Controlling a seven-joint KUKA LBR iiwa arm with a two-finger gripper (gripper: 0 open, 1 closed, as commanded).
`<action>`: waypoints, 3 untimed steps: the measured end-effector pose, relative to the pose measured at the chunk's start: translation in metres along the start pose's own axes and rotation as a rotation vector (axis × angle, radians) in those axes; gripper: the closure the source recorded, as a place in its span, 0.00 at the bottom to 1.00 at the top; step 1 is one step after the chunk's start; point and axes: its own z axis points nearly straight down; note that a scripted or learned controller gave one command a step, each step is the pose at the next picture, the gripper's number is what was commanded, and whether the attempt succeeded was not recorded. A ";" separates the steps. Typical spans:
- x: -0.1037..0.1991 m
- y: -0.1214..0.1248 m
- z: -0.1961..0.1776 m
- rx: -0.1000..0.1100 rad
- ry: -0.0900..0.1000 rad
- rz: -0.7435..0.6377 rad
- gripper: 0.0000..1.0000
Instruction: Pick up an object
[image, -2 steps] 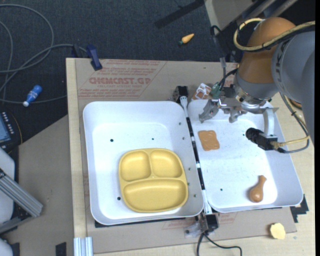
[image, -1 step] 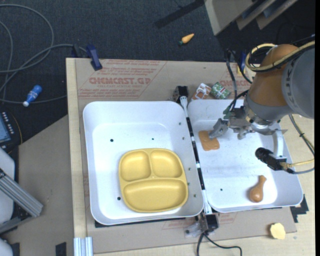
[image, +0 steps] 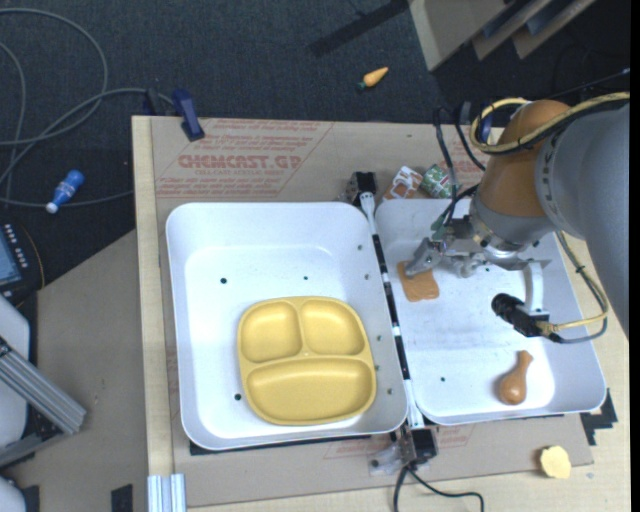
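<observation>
In the right bin (image: 470, 400), a flat orange-brown piece like a slice of toast (image: 421, 286) lies near the left wall. A tan drumstick (image: 515, 378) lies near the bin's front right corner. My gripper (image: 428, 257) hangs low over the back left part of the right bin, its tip just above and touching the back edge of the toast piece. The grey arm with its orange band (image: 520, 170) comes in from the right. A yellow divided plate (image: 304, 358) lies in the left bin (image: 200, 250).
Small snack packets (image: 420, 182) lie on the bench behind the right bin. A yellow lump (image: 553, 461) sits on the bench at the front right. A blue clip (image: 187, 113) is at the back left of the board.
</observation>
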 end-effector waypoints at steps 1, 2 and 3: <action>-0.001 -0.050 -0.004 0.000 0.001 0.002 0.00; 0.008 -0.068 -0.007 0.004 0.002 0.001 0.00; 0.005 -0.086 -0.004 -0.002 0.001 0.002 0.00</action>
